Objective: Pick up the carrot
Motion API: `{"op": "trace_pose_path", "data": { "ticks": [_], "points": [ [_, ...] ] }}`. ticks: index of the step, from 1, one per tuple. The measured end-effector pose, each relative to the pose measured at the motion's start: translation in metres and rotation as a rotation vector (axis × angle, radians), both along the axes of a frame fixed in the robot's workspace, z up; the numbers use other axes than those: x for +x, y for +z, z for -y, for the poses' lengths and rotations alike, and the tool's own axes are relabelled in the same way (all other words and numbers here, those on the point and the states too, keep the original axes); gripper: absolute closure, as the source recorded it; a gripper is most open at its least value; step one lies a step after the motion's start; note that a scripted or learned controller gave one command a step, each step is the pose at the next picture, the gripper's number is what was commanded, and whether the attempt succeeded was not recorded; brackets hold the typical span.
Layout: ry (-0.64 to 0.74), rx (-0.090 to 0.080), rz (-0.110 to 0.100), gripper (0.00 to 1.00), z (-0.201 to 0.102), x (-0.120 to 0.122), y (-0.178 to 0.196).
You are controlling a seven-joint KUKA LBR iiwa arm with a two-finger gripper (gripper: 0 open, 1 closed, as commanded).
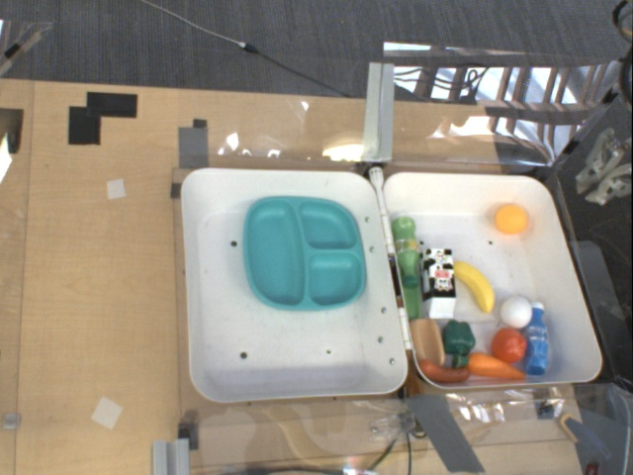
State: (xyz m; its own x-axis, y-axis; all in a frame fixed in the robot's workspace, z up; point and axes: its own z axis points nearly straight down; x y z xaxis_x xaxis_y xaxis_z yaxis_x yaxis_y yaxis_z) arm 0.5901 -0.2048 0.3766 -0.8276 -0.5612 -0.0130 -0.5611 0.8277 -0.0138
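Approach step, nothing grasped yet. Carrot lies flat at the near edge of the right bin, wedged among clutter: tomato just behind it, blue bottle at its right end, broccoli to its left, a red piece at its left tip. End effector sits at far right, outside the bin, well apart from the carrot; cannot tell its opening. Next: reach in to the near corner, descend, and pinch across the carrot's width.
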Motion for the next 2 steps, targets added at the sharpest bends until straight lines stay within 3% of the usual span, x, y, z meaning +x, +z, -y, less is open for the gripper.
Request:
{"op": "trace_pose_path", "data": {
  "ticks": [1, 2],
  "points": [
    [0.482, -0.007, -0.002, 1.00, -0.001, 0.031, 0.114],
    [0.845, -0.005, -0.013, 1.00, 0.000, -0.019, 0.062]
  ]
}}
